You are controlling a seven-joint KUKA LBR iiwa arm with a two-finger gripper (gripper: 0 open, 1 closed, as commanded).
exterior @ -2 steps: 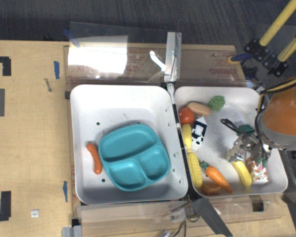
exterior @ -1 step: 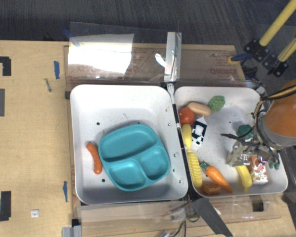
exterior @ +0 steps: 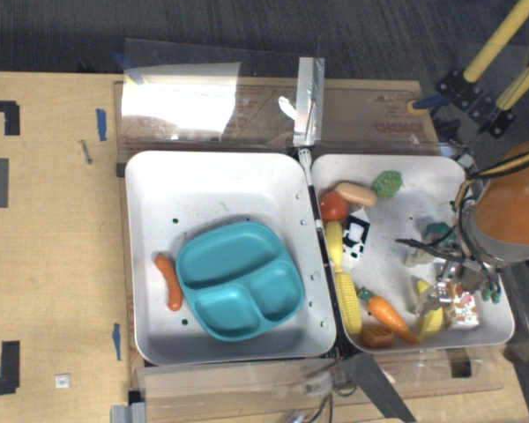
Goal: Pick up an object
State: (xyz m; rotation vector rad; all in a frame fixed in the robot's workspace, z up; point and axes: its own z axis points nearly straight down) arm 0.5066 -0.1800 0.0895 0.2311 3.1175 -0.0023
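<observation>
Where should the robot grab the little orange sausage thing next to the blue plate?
Probably around its middle, coming straight down from above. The orange sausage lies flat on the floor of the left bin, long and thin, running roughly top to bottom in the picture. The gripper would close across its narrow width. The teal divided plate sits close on its right, so one finger needs to slip into that tight gap.

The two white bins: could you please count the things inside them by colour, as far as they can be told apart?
Teal: 1, the divided plate in the left bin
Orange: 2, the sausage-like piece beside the plate and the carrot in the right bin
Yellow: 1, the corn cob
Red: 1, the tomato
Green: 1, the broccoli
Total: 6; small items under the arm are unclear.
</observation>
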